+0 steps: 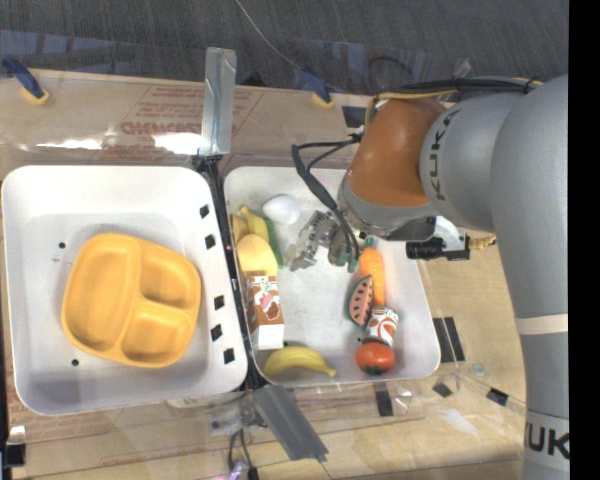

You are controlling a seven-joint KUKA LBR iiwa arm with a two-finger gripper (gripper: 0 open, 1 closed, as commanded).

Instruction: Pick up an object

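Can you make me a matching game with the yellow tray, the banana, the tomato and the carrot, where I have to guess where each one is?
Things:
1. yellow plastic tray with compartments
2. yellow curved banana
3. red round tomato
4. orange carrot

Places:
A. right bin, near the bottom right corner
B. left bin, by itself
C. right bin, just above the watermelon slice
D. right bin, along the bottom edge, left of the tomato

Pairs: 1-B, 2-D, 3-A, 4-C
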